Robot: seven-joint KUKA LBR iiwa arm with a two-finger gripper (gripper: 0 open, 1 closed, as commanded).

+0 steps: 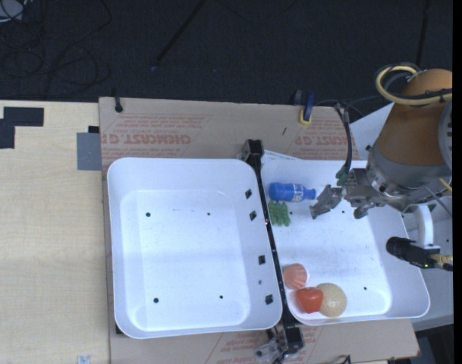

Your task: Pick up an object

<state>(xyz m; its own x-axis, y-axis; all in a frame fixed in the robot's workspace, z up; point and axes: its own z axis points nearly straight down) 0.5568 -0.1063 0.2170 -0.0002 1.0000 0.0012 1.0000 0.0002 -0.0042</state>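
Two bins: left bin (132, 196) and right bin (397, 294) sat side by side on the bench.
Gripper: gripper (338, 202) hung over the right bin's upper half; jaws looked apart, nothing between them.
Bottle: blue bottle (289, 192) lay on its side just left of the jaws, near the divider, not touched.
Green toy: green toy (280, 214) lay right below the bottle.
Balls: pink ball (294, 275), red ball (309, 299) and cream ball (332, 299) clustered in the near left corner, well apart from the jaws.

Reading upside down as "CHEMCAST GP", twice, in red print on the cardboard sheet (215, 127) at twelve o'clock.
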